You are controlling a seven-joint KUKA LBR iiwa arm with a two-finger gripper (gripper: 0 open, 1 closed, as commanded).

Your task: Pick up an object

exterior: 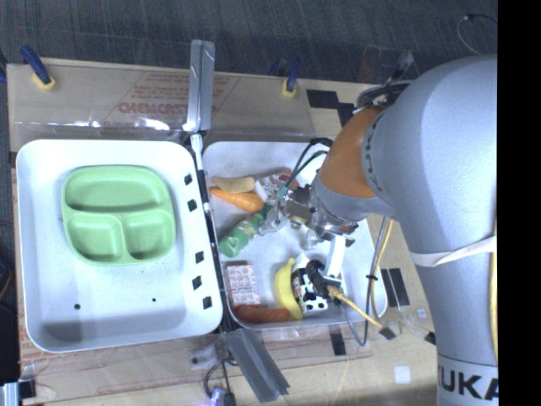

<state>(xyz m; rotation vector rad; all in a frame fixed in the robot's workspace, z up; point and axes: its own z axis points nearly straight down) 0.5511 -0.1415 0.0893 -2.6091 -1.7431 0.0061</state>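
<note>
Bench is carrying two white bins side by side, and all the small stuff is sitting in the right bin.

- Nearest the camera, a sausage is lying along that bin's bottom edge.
- A banana is curving just above it.
- A wafer pack is lying left of the banana, near the divider between the bins.
- Further up, mid-frame, a green bottle is lying tilted.
- The gripper is hanging right next to the bottle's upper end, and the carrot is just to its left.
- Honestly can't tell if the gripper is spread or closed up, or if it's actually got anything. It's too cluttered there.
- A pale roll is resting just past the carrot, touching or nearly so.

The arm is coming in from the right side of the frame, with its orange band showing over the right bin.

Over on the left, the left bin is holding a green divided plate, sitting flat toward its upper part.

Along the far edge, blue clamps are gripping the bench, and dark floor is filling the top of the frame.
</note>
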